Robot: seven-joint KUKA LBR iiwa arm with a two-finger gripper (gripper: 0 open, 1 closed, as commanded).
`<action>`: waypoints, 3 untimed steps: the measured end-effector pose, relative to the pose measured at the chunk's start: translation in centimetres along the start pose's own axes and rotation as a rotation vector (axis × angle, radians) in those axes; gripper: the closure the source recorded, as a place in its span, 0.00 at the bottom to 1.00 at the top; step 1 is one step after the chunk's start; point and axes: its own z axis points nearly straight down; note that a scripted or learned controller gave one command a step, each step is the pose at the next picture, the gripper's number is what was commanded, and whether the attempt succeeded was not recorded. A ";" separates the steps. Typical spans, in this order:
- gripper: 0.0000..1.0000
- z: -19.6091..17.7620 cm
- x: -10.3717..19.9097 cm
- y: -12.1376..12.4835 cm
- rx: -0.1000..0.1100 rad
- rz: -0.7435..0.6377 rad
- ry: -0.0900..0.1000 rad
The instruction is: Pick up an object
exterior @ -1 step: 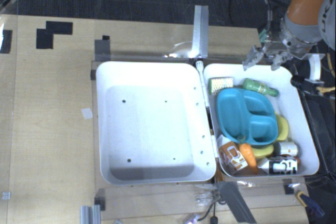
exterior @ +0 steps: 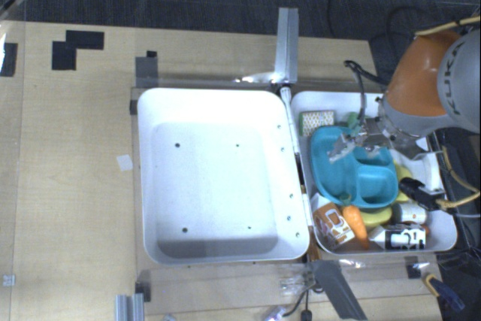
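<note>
step: descend to grasp | tool (exterior: pixel 352 145): over blue divided dish (exterior: pixel 353 177) in right bin (exterior: pixel 443 233); whether open, cannot tell | advice: centre on dish rim, close firmly, lift straight, avoid orange item (exterior: pixel 355 222)

You have several candidate objects, all in the right bin (exterior: pixel 449 231). A blue two-compartment dish (exterior: pixel 359 178) lies open side up across the middle of the bin and is the largest item. A small pad with a green dotted pattern (exterior: pixel 318 119) lies flat at the far left corner, just beside the dish. At the near edge, an orange-and-brown packet (exterior: pixel 333 223) lies at a tilt, touching an orange carrot-shaped piece (exterior: pixel 355 222). A yellow piece (exterior: pixel 377 216) sits against the dish's near rim. A black-and-white container (exterior: pixel 405 238) lies on its side near the front right corner.
</note>
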 end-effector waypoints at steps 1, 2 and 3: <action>0.00 -5.4 9.9 -2.2 -0.002 -0.408 0.000; 0.00 -5.3 18.4 1.9 -0.003 -0.458 0.000; 0.00 -2.6 21.9 11.8 -0.005 -0.775 -0.001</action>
